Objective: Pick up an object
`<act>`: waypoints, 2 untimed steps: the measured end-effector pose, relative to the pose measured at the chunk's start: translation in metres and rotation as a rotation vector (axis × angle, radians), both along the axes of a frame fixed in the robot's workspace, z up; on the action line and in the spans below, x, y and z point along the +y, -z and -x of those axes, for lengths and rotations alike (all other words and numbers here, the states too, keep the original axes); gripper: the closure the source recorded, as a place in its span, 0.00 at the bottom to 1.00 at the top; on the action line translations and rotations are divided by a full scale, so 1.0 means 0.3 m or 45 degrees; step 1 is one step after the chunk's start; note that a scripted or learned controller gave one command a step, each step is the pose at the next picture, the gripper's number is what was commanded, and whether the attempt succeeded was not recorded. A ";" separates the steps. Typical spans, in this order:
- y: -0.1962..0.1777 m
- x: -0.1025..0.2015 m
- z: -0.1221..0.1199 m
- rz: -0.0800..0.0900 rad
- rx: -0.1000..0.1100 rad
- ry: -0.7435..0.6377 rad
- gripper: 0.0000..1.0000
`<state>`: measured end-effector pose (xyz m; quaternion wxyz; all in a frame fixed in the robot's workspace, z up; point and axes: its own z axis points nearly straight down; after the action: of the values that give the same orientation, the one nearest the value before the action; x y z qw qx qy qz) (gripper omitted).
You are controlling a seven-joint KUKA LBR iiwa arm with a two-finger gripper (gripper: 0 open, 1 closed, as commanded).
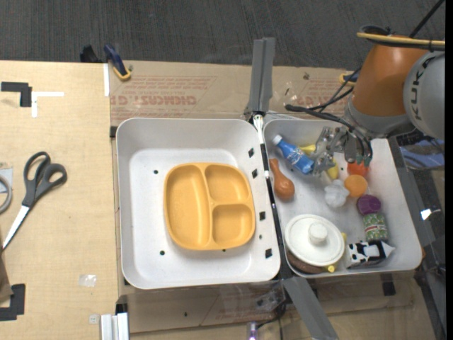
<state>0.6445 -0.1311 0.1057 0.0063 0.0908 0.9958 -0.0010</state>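
Toys crowd the right bin (403,190): a blue bottle (293,154) at its upper left, an orange ball (356,184), a purple ball (368,204), a green can (375,226), a toy cow (368,253), a brown drumstick (282,183) and a white lidded pot (316,239). Above the bottle and orange ball hangs the claw (333,151); whether it grips anything cannot be told. Beside it, the left bin (134,211) holds a yellow divided plate (209,205). Scissors (34,186) lie on the desk (56,261).
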 end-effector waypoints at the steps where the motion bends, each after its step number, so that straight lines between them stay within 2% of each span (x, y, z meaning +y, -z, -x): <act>1: 0.000 0.001 0.000 0.000 0.000 0.000 0.00; 2: 0.042 0.128 0.081 -0.003 0.012 -0.003 0.00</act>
<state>0.6203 -0.0927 0.0929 0.0017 0.0895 0.9960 -0.0001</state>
